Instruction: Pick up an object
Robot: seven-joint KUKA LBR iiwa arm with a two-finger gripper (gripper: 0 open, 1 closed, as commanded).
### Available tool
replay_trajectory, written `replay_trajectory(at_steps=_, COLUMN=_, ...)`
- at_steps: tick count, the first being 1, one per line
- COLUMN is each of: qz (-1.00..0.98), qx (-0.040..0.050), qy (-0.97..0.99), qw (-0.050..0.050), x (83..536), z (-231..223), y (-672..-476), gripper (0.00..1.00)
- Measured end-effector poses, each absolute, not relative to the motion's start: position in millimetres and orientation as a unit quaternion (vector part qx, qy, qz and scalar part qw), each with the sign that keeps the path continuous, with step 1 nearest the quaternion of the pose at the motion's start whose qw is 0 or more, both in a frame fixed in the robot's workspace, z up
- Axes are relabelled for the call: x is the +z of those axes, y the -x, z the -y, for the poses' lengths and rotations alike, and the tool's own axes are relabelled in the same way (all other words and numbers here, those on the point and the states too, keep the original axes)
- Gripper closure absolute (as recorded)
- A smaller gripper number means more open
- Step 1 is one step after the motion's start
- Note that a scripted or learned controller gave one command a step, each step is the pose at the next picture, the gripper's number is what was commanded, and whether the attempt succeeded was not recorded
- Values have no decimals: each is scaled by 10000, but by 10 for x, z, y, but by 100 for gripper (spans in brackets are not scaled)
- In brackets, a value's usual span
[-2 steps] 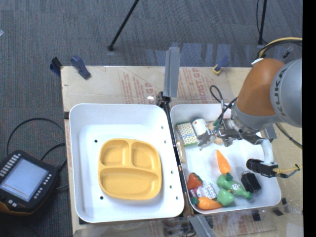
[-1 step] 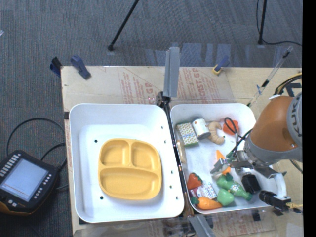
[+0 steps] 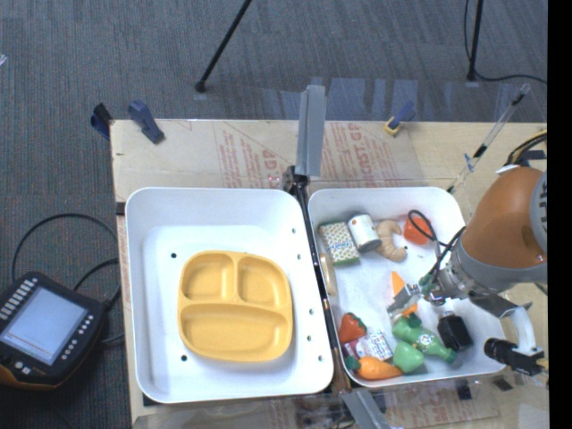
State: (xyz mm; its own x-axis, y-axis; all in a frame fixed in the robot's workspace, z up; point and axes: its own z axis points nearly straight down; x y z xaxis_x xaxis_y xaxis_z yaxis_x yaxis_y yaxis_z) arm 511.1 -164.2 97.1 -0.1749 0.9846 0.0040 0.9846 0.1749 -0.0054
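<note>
Arm [image 3: 505, 226] comes in from the right, orange band over the right bin [image 3: 447, 202]. Tool [image 3: 413, 295] hangs low in the bin's mid-right area; its metal fingers look slightly apart w/ nothing visible between them, tips just beside an orange wedge piece [image 3: 399, 284]. Right bin holds the clutter: green patterned block [image 3: 339, 242] and white can [image 3: 363, 232] at upper left, tan curved item [image 3: 390, 239] next to the can, orange-red piece w/ a black loop [image 3: 416, 228] near the top right. Along the front edge: red strawberry-like toy [image 3: 351, 328], carrot [image 3: 379, 369], green toys [image 3: 413, 342], black item [image 3: 455, 332]. Left bin [image 3: 152, 239] carries a yellow divided plate [image 3: 236, 305], lying flat, roughly centred. Both bins sit on the desk [image 3: 223, 155]. A handheld pendant w/ screen [image 3: 40, 324] lies on the floor at left.
</note>
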Motion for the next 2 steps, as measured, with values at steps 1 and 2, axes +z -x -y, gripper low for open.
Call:
replay_trajectory(at_steps=1, qz=7645, qx=18, qy=6446, qw=66, x=1043, z=1653, y=-5091, gripper=100)
replay_trajectory(at_steps=2, qz=8049, qx=-10, qy=5934, qw=-33, x=2334, z=2092, y=-5237, gripper=100)
